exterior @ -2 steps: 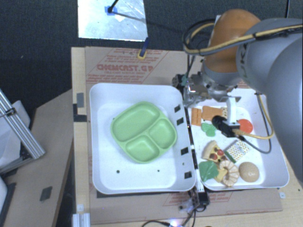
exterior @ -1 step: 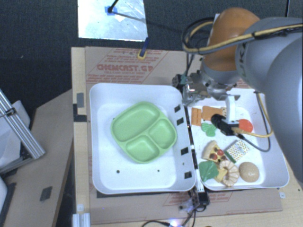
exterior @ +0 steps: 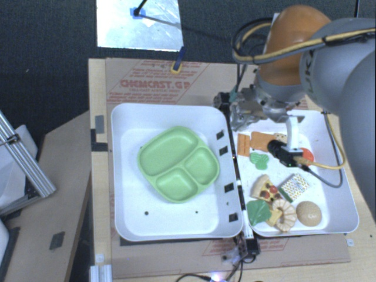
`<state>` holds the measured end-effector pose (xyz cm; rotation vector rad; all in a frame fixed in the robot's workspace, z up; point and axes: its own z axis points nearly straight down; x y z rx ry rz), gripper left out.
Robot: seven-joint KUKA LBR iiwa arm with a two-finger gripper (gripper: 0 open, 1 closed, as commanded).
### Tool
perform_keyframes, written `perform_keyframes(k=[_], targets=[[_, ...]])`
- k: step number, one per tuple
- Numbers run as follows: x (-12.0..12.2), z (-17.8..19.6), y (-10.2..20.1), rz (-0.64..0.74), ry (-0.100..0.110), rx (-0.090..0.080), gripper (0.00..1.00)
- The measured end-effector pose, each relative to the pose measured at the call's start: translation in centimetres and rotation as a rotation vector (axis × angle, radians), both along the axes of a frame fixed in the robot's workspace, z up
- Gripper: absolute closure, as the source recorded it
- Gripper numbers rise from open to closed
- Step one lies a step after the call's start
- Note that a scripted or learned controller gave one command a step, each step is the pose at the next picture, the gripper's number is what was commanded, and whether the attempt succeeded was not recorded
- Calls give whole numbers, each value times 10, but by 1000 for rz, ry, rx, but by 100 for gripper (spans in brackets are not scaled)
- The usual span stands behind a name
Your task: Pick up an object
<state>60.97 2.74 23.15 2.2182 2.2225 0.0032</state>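
My gripper hangs over the back left corner of the right bin, close to the wall between the bins. Just in front of it lie an orange strip, an orange flat piece and a green broccoli-like toy. Further forward are a pizza slice, a checkered packet, a green leaf, a tan ridged piece and a brown bread roll. A red and orange piece lies at mid bin. I see nothing held.
The left bin holds a light green divided plate. The grey arm with its orange band covers the back right of the right bin. A shiny sheet lies beyond the bench.
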Motion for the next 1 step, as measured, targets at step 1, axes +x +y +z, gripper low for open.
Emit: perform_keyframes(k=[1], targets=[[1, -16, 3, 2, 2, -1, 100]])
